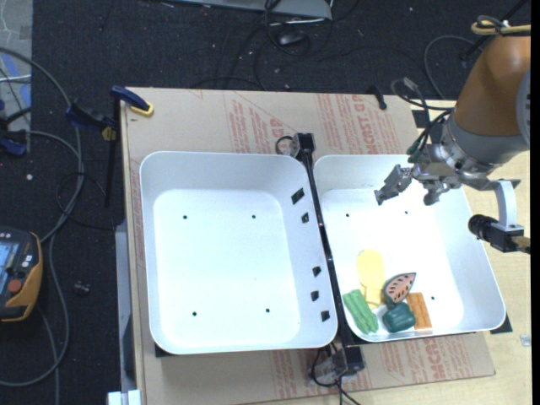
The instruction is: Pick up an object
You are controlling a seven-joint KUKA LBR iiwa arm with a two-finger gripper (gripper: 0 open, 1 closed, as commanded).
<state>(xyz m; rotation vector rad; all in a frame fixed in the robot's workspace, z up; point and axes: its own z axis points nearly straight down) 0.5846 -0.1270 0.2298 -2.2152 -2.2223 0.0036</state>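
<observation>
- I see the arm [498,91] reaching in from the right, its orange band above the wrist, hanging over the far part of the right bin [481,260].
- The gripper [413,186] sits above that bin's back wall – its two fingers are spread apart, one tip to the left at [386,194], the other further right, and nothing lies between them.
- The objects lie well apart from the gripper, bunched in the near corner of the right bin.
- There I make out a yellow piece [369,268], a green piece [361,309] just beside it toward the divider, a watermelon slice [399,287], a teal piece [398,317] and an orange piece [419,309] – all close together, some touching.
- The left bin [160,226] lies alongside, joined to the right one by a black strip with clips.
- Both bins rest on a cardboard sheet [219,116]; cables trail over the dark floor around it.
</observation>
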